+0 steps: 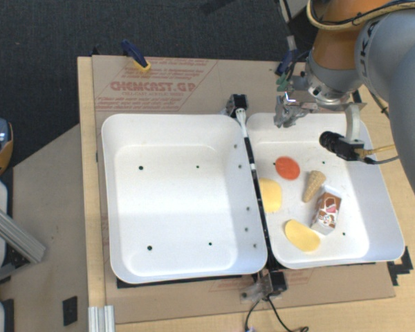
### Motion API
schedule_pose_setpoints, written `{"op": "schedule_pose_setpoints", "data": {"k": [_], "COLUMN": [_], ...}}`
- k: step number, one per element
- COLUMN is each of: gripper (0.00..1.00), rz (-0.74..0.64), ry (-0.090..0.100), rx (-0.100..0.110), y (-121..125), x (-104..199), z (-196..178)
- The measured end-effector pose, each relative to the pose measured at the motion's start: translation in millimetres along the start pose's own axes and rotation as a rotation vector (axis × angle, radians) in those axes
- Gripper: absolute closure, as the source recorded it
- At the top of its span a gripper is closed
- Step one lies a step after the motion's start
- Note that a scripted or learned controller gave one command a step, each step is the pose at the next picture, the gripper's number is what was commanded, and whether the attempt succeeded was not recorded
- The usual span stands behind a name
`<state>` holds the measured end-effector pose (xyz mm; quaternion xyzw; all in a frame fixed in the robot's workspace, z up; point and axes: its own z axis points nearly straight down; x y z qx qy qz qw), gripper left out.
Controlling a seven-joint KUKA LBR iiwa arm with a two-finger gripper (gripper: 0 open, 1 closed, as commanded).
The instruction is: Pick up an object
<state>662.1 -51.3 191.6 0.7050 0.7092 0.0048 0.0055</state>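
Dark carpet floor (90, 12); cardboard sheet (166, 81) on wooden bench (55, 206); blue-yellow clamp (135, 55) at sheet's far edge.

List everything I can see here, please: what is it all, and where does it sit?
Left bin: one, white, on the board's left half.
Right bin: one, white, beside it, holding the small things.
Round disc: one, orange-red, upper middle of the right bin.
Cone: one, tan, just right of the disc.
Yellow piece: one, pale yellow, by the right bin's left wall.
Yellow slice: one, yellow, near the right bin's front.
Small carton: one, white and brown, below the cone.
Board: one, brown cardboard with red print, under both bins.
Clamp: one, blue and yellow, on the board's far edge.
Arm: one, grey with orange band, reaching in from the right.
Gripper: one, metal, over the right bin's far rim.
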Motion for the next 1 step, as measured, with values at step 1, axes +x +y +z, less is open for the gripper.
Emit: {"op": "schedule_pose_setpoints", "data": {"k": [1], "gripper": [1.00], "rz": [0.002], "ry": [0.001], "rx": [-0.008], "y": [-11.7], "x": [52.6], "z": [-305.9]}}
